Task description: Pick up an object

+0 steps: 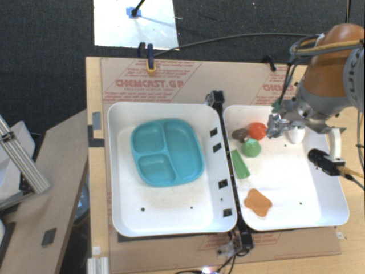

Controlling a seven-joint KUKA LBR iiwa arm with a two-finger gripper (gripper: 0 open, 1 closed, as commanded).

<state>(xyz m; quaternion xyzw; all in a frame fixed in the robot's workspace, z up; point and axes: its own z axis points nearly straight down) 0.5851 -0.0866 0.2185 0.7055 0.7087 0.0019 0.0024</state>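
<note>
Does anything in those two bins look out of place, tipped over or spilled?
Nothing stands out. The blue divided plate lies flat in the left bin. In the right bin, the red, green and orange items sit loose, and the gripper hangs beside the red one.

The bench (171,79), topped with printed brown board, carries two white bins side by side and touching, the left bin (122,170) and the right bin (319,204), with a clamp (150,56) at its far edge.
</note>
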